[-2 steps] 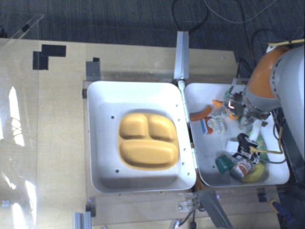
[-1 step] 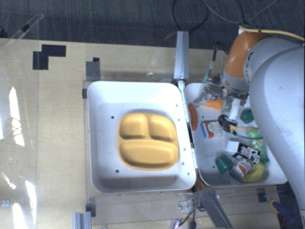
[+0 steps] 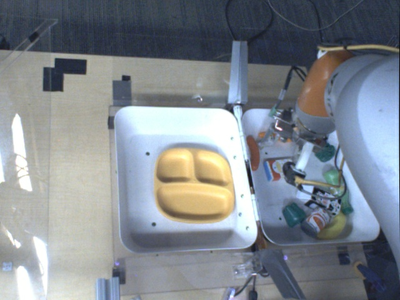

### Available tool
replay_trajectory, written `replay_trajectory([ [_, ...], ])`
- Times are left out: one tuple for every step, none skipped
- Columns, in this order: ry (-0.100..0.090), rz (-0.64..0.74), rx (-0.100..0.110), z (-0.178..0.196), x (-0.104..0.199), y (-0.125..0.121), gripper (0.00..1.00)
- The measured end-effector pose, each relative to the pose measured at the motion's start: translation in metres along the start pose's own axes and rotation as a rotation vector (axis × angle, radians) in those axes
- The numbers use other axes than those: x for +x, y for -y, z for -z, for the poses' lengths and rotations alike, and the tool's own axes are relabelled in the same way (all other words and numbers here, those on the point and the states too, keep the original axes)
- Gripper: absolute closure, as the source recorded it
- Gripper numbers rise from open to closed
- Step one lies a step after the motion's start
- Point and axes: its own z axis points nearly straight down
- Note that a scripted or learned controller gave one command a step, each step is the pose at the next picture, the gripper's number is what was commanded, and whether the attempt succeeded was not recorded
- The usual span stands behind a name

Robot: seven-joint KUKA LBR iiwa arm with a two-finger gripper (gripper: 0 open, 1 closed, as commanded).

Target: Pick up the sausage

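Note:
The sausage (image 3: pixel 252 152) is a small reddish-brown link lying lengthwise against the left wall of the right bin (image 3: pixel 270 229). My gripper (image 3: pixel 279 127) hangs over the upper part of that bin, below the orange wrist band. It is a short way right of the sausage's upper end and apart from it. Nothing shows between the gripper and the sausage.
The left bin (image 3: pixel 131 167) holds a yellow compartment plate (image 3: pixel 192 184). In the right bin lie a small orange, blue and white box (image 3: pixel 272 169), a teal cup (image 3: pixel 292 214), a can (image 3: pixel 315 221), a banana (image 3: pixel 335 228) and green pieces (image 3: pixel 332 178). The arm covers the bin's right side.

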Motion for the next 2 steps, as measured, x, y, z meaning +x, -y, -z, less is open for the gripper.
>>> replay_trajectory([
  [-0.003, 0.009, -0.006, 0.014, 0.003, -0.002, 1.00],
  [-0.001, -0.148, 0.001, 0.100, 0.080, -0.005, 1.00],
])
